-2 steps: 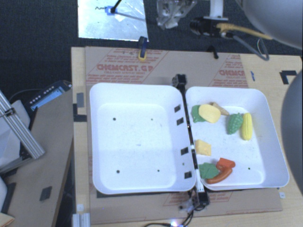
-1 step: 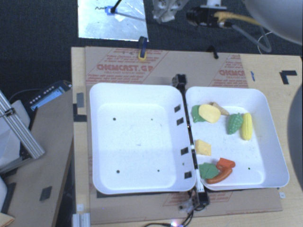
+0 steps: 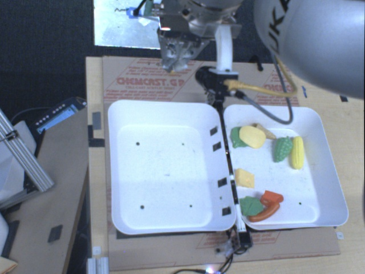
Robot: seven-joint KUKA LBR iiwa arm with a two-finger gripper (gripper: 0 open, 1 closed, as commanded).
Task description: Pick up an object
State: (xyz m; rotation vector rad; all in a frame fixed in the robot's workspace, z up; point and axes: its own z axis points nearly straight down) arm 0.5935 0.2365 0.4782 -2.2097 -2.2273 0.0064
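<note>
Risk, judged: the toy foods were crowded in the right shallow white plastic bin (image 3: 328,153), so a descent could clip two at once or push one against the wall. The round yellow lemon-like piece (image 3: 251,136) touched a green leafy piece (image 3: 235,138); the yellow corn cob (image 3: 297,152) lay just beside a green ridged piece (image 3: 282,149). A pale yellow wedge (image 3: 244,178) sat alone, likely the easier target. A red curved pepper (image 3: 266,206) overlapped another green piece (image 3: 249,205). The left white bin (image 3: 120,170) lay alongside. The pincer (image 3: 175,55) hung high above the table's (image 3: 97,84) far edge, well apart from the items, holding nothing visible; its opening could not be told.
</note>
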